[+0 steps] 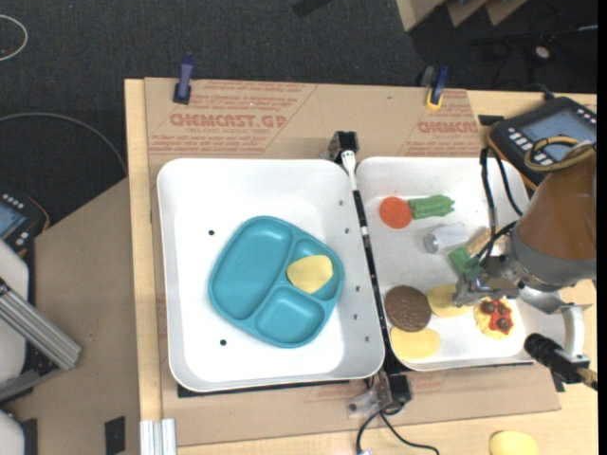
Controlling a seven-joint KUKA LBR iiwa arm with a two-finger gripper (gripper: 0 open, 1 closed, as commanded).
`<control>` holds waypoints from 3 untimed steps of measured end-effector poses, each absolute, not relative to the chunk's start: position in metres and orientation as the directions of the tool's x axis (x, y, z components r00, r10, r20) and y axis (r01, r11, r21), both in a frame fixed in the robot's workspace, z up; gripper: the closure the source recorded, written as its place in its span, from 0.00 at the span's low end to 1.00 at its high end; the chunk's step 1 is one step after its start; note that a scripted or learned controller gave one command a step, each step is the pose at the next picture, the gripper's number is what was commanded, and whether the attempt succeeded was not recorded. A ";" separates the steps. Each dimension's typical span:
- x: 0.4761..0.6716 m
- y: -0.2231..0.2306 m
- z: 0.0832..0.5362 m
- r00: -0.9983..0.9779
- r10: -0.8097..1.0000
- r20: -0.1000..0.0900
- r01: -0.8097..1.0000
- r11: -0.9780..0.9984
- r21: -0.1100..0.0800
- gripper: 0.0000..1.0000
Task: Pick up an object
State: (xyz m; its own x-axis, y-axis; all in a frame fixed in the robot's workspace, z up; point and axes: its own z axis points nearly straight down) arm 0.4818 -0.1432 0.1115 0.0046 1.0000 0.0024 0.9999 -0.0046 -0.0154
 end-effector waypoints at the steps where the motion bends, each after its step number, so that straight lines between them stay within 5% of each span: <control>1: 0.482 -0.187 0.278 0.003 1.000 -0.009 1.000 -0.003 0.019 1.00; 2: 0.538 -0.196 0.445 -0.002 1.000 -0.008 1.000 0.003 0.021 1.00; 3: 0.600 -0.202 0.541 -0.003 1.000 -0.007 1.000 0.003 0.015 1.00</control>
